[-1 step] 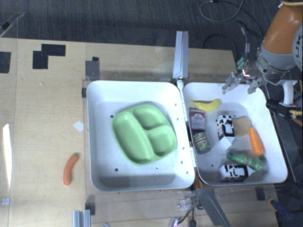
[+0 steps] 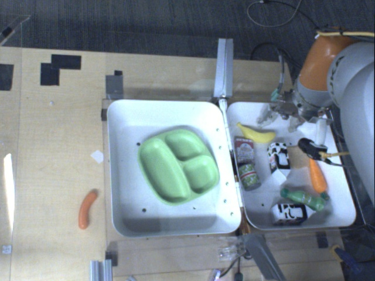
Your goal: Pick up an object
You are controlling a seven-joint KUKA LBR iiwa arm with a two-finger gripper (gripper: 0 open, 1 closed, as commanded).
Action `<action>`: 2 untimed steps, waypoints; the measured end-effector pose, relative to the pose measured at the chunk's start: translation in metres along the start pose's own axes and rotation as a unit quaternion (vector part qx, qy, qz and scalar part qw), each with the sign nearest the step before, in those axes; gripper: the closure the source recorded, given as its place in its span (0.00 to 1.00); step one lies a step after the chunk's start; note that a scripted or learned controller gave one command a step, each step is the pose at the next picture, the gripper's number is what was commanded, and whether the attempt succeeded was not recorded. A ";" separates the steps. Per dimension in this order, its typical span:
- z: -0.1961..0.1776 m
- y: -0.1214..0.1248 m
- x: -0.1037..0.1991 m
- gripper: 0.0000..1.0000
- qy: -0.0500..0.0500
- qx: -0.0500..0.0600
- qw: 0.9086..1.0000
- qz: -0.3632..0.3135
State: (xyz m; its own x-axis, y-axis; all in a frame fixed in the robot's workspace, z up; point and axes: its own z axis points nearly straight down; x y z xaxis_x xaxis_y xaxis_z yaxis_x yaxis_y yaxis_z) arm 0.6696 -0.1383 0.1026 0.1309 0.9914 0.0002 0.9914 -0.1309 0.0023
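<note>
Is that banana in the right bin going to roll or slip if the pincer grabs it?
The banana is curved and lies flat, so it probably pivots rather than rolls. Its smooth, tapered ends look slippery; its middle seems safer. It looks light.

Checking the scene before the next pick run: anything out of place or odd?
One thing: an orange sausage lies on the bench, left of the left bin and outside both bins. The green tray sits askew in that bin. The rest is loose in the right bin.
</note>
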 end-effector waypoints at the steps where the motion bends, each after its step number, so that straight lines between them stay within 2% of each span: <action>1: 0.014 -0.045 0.026 0.00 0.000 -0.003 0.999 0.032; 2: 0.001 -0.042 0.028 1.00 0.002 -0.008 0.999 0.031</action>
State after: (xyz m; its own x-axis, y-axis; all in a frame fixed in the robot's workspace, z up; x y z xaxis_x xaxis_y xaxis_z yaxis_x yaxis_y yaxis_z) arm 0.6312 -0.1050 0.1014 0.1915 0.9815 0.0049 0.9813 -0.1916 0.0175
